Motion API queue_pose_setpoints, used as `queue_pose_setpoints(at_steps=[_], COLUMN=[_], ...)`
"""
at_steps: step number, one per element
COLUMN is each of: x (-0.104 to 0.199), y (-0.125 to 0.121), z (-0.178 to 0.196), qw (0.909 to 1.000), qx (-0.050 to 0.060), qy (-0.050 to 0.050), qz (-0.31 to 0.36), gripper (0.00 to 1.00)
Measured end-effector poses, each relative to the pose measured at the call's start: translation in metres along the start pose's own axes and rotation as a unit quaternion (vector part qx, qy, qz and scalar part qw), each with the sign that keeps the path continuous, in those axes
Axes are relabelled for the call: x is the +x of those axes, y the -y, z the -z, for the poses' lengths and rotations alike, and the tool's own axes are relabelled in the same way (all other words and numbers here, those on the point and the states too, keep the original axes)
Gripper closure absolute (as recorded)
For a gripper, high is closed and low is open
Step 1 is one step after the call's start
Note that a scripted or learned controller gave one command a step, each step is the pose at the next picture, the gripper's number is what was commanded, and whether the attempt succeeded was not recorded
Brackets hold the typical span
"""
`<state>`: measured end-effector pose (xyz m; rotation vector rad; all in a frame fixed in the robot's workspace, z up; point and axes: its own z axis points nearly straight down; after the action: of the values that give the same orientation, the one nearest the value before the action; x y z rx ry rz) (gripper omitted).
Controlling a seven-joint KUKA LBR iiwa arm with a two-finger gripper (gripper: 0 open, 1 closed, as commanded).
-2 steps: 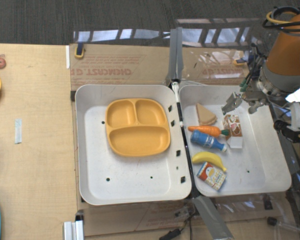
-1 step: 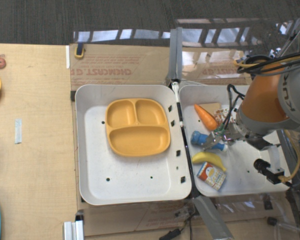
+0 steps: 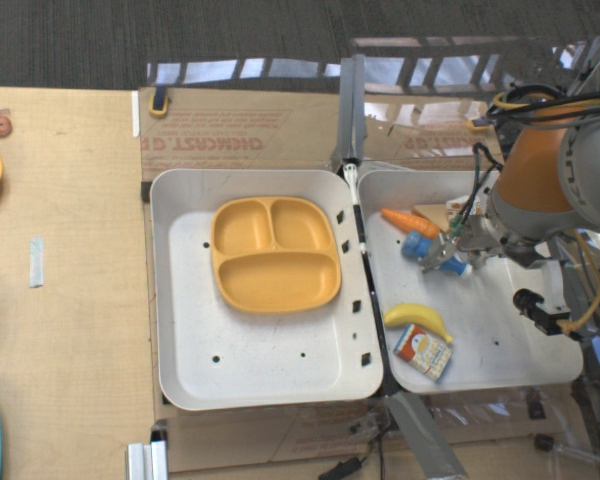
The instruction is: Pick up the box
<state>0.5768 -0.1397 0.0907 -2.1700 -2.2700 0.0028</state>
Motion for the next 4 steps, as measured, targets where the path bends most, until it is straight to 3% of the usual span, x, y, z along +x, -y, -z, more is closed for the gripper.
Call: queue_pose_setpoints(at_steps=[1,2,3,4], x=[-0.041,-0.077,-0.038,-0.078], y=[-0.076,-0.029,-0.080,-0.080], z=[-0.002,0.002,0.001,0.003], qw=[0.9984,0.9985,0.9973,0.9963], qx=[0.013,-0.001,0.000,0.001], qy=[-0.010,-0.002,0.000,-0.006], qz=[0.054,0.055,0.074,0.086], gripper=[0.00,0.00,0.00,0.00])
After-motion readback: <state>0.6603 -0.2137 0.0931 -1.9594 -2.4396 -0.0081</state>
